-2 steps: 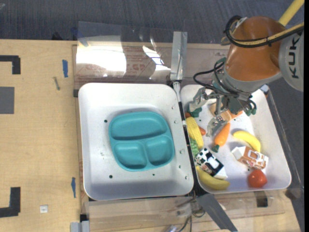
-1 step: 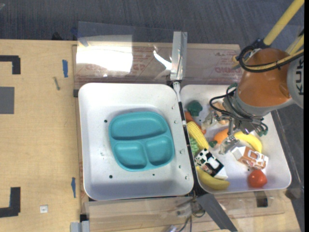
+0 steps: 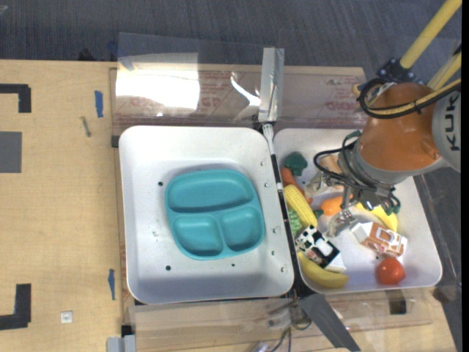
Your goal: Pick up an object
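Observation:
The right bin (image 3: 419, 200) holds several toy foods. A yellow corn cob (image 3: 299, 204) lies along its left wall, with a green piece (image 3: 295, 160) and an orange carrot (image 3: 288, 176) behind it. Near the front lie a banana (image 3: 322, 273), a black-and-white block (image 3: 316, 246), a red tomato (image 3: 390, 270) and a white-and-orange carton (image 3: 381, 238). My gripper (image 3: 347, 217) hangs low over the bin's middle, just right of a small orange piece (image 3: 331, 206) and left of a yellow piece (image 3: 385, 218). The orange wrist hides the bin's back part.
The left bin (image 3: 146, 196) holds a teal divided plate (image 3: 214, 211). A ridge (image 3: 277, 196) separates the two bins. A clear plastic sheet and a metal post (image 3: 270, 86) stand behind them. Cables loop around the wrist (image 3: 392, 97).

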